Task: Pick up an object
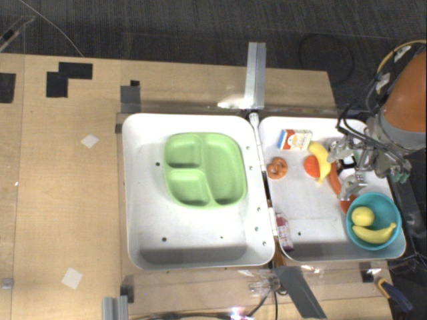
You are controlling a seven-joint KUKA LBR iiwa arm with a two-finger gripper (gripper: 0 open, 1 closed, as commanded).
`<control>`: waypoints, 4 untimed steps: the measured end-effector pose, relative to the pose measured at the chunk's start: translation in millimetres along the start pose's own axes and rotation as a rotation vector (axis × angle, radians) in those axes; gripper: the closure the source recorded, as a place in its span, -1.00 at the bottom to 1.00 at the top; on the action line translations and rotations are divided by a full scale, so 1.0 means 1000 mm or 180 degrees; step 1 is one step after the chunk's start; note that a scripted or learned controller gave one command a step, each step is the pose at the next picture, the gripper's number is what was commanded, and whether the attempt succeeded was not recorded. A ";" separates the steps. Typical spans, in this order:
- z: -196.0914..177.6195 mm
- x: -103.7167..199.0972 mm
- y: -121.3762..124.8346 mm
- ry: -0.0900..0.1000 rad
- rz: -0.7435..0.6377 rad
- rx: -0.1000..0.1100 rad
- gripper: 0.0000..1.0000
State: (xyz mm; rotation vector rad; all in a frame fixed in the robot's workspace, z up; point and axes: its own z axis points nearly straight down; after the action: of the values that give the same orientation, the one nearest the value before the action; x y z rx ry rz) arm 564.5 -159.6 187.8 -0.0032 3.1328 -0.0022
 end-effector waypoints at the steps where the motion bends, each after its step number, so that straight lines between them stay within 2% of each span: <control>1: 0.096 0.006 -0.020 -0.0014 0.0452 0.0004 -1.00; 2: 0.098 0.027 -0.006 -0.0022 0.0618 0.0005 -1.00; 3: 0.097 0.066 0.019 -0.0026 0.0639 0.0006 -1.00; 4: 0.098 -0.015 0.078 -0.0024 0.0566 -0.0011 -1.00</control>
State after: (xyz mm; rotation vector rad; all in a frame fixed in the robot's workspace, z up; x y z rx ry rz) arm 580.5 -82.0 89.4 0.2743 3.1131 0.0044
